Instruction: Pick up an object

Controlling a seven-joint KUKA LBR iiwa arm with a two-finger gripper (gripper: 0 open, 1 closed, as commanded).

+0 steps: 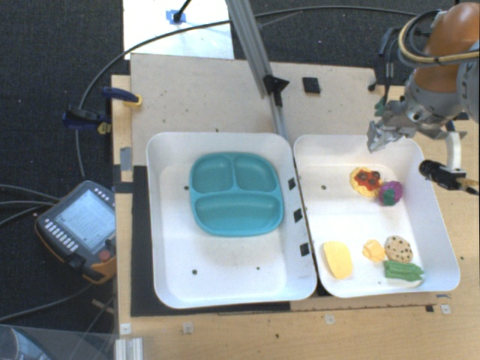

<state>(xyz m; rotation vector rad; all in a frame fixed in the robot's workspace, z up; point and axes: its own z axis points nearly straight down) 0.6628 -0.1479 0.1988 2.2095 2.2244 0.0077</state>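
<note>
One pincer (377, 139) at right bin's (439, 223) far rim | grip unclear | pizza toy (366, 180) just below, apart

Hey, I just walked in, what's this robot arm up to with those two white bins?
The grey arm reaches in from the right, and its gripper hangs over the far edge of the right bin, holding nothing that I can see. That bin contains small toy foods: a yellow and red piece, a purple piece, a yellow block, a small orange piece, a spotted cookie and a green piece. The left bin holds a teal divided plate. Nothing has been picked up yet.
</note>
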